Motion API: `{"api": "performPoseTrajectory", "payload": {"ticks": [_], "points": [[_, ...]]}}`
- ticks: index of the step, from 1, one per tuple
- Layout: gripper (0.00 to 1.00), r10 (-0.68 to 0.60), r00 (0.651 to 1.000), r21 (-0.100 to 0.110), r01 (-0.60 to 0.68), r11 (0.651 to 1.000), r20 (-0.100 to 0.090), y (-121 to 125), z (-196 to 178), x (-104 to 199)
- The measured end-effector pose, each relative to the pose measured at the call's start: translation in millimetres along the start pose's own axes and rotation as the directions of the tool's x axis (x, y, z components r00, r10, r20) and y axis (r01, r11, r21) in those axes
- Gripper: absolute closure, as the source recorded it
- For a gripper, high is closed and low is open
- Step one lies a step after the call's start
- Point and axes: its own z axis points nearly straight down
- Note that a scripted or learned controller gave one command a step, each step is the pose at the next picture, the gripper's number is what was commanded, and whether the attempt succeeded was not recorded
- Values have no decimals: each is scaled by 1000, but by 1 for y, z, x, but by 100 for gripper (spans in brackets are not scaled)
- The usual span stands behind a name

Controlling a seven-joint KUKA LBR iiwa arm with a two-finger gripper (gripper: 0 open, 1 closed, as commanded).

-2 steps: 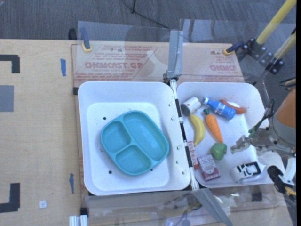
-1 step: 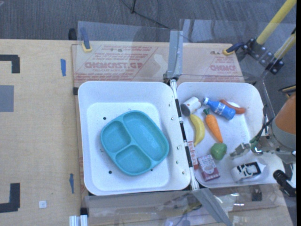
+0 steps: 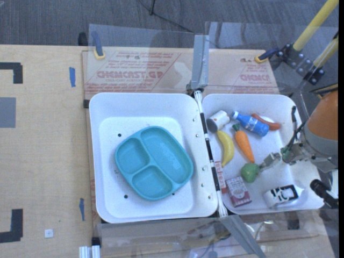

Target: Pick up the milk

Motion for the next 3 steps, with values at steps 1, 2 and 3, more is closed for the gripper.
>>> {"api": "performPoseTrajectory", "payload": {"ticks": [1,2,3], "points": [[0,-21,1000,-3,20,1000,-10,-35,-2,-8],[0,70,998,-1,-70,998,0,-33,-1,23],[100,73,997,-6,-73,997,6,-32,-12,20]]}}
